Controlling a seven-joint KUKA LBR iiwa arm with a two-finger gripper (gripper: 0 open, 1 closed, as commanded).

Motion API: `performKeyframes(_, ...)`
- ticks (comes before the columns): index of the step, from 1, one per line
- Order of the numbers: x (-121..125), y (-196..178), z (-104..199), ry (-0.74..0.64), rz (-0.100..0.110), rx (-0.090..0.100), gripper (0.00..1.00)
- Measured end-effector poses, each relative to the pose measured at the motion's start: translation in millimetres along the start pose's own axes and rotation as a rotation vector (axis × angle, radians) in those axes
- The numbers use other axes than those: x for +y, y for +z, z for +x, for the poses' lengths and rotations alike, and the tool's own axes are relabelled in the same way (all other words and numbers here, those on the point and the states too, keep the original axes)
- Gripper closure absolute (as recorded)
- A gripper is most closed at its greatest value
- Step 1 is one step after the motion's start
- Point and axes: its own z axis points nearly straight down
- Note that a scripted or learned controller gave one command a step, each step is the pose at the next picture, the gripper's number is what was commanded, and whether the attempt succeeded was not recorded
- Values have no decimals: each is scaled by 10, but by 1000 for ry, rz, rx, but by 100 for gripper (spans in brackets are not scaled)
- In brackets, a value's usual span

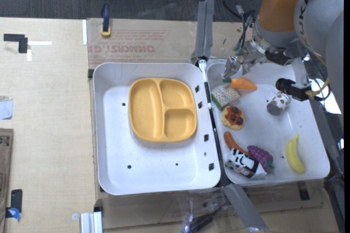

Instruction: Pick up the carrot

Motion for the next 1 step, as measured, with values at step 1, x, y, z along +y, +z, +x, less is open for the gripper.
performKeyframes(1,-556,5,188,-343,1,1,100)
